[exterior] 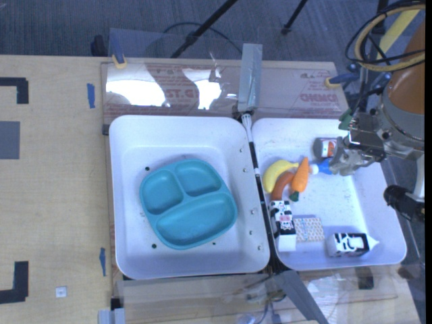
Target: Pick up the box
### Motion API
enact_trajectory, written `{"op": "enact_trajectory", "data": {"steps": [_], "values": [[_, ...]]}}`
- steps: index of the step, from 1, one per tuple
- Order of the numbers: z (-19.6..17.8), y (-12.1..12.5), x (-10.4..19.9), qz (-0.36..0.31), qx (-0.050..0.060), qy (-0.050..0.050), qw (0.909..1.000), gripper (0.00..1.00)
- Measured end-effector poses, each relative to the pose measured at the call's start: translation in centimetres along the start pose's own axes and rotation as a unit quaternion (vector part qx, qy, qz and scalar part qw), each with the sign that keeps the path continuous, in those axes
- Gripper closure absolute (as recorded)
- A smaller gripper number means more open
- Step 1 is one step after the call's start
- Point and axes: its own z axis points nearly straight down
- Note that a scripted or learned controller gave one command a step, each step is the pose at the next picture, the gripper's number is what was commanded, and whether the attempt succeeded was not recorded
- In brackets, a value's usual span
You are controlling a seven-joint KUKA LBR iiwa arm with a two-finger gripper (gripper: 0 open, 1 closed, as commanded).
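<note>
Near the front of the right bin [378, 201] a small flat box with a red-speckled top [309, 229] lies on the floor. A black-and-white carton [281, 217] lies touching its left side, and a second black-and-white carton [350, 244] rests to its right by the front corner. My gripper [345, 162] hangs over the back right part of this bin, well behind the speckled box and apart from it. Nothing is visibly held in it.
A yellow banana [276, 173] and an orange carrot [301, 174] lie mid-bin, left of the gripper. A small can [326, 147] sits just behind-left of the gripper. The left bin [128, 147] holds a blue divided plate [188, 202]. Cables and a stand crowd the right edge.
</note>
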Motion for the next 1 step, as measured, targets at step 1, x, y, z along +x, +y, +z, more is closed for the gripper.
{"op": "enact_trajectory", "data": {"steps": [1], "values": [[3.87,0.45,-1.70,-0.073,0.002,0.000,0.9974,1.00]]}}
